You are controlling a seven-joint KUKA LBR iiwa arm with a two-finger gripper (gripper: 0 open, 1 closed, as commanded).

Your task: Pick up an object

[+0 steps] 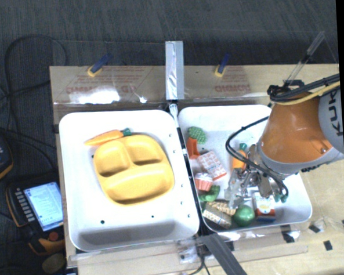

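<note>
Lower right, the gripper [245, 189] hangs over crowded toys [212, 171], fingers' spread unreadable; it could perhaps jostle neighbours and miss.

Toys heaped in the right bin [293, 214], others in the left bin [76, 186]

Right bin: green ball [243, 215] at 6 o'clock, green leafy piece [197, 133] at 11. Left bin: yellow divided tray [133, 168] lying flat at centre, carrot [107, 136] touching its 11 o'clock edge.

The arm [297, 135] is extended in from the right, with the gripper [245, 187] directed downward.
</note>
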